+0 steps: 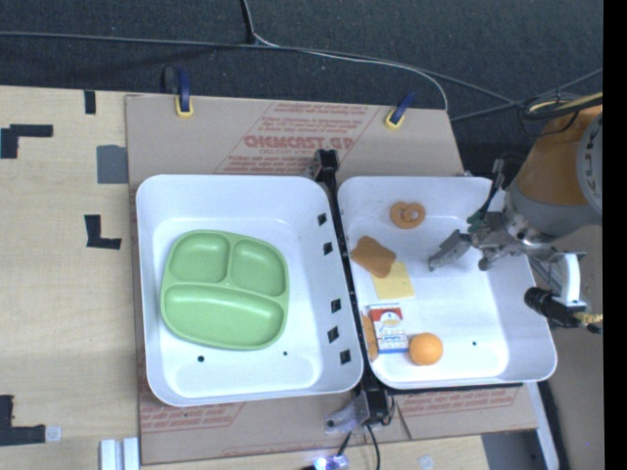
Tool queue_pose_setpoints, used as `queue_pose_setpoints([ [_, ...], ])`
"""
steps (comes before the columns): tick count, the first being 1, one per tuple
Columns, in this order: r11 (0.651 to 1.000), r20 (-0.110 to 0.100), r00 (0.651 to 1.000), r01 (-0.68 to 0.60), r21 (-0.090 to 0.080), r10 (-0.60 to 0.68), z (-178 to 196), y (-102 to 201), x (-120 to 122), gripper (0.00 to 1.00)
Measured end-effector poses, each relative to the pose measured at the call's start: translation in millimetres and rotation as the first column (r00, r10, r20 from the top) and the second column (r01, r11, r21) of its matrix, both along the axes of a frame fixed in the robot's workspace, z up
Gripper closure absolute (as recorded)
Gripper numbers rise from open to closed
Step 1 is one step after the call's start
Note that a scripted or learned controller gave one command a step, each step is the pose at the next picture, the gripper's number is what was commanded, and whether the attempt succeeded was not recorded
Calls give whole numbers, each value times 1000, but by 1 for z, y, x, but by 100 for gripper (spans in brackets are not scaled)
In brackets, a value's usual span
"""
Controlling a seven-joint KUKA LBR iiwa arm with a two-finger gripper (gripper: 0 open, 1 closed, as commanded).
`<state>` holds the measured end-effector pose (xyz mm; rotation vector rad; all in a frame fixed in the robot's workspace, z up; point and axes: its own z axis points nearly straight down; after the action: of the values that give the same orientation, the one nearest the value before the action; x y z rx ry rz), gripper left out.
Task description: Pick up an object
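Observation:
The right bin (509,360) holds an orange ring-shaped donut (408,213), a brown bread piece (373,256), a yellow cheese slice (396,282), a small red and white carton (389,328) and an orange (425,349). My gripper (460,256) hangs over the middle right of this bin, to the right of the cheese slice and below the donut. It is open, its fingers spread apart with nothing between them. It touches none of the objects.
The left bin (157,199) holds a green divided plate (225,290). A black divider (340,262) runs between the two bins. The arm (563,179) reaches in from the right over the right bin's edge. Cables cross the dark floor behind the bench.

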<state>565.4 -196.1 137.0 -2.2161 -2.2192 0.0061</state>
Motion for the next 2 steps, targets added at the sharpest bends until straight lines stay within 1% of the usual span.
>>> queue_pose_setpoints([
  [1, 1000, 6, 1000, 0, -4, 0, -52, 0, 0, 0],
  [2, 1000, 10, 1000, -1, -5, 1, -38, 0, 1, 100],
])
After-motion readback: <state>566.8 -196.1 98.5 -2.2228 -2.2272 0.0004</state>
